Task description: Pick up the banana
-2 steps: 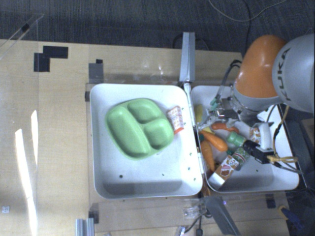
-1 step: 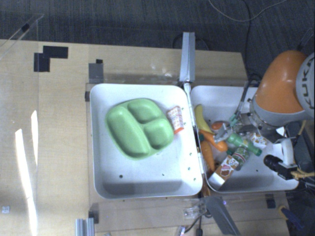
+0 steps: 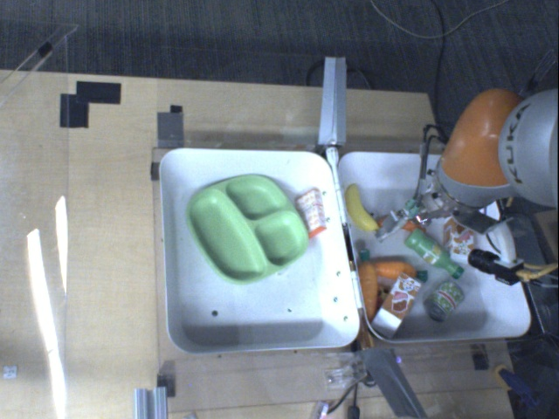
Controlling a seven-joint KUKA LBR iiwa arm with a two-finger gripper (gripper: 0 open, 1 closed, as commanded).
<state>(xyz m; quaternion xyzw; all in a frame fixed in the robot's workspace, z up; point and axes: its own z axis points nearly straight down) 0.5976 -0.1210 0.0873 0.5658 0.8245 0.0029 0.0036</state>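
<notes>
Camera view: one banana [image 3: 359,209], one carrot [image 3: 382,271], pincer [image 3: 409,213] beside it, grip unreadable.

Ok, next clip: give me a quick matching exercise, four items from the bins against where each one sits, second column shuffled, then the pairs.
Items:
1. banana
2. green divided plate
3. carrot
4. green bottle

Places:
A. middle of the left bin
B. right bin, beside the left wall at its far end
C. right bin, below the gripper, lying at a slant
D. right bin, near the left wall, nearer the camera than the banana

Pairs: 1-B, 2-A, 3-D, 4-C
</notes>
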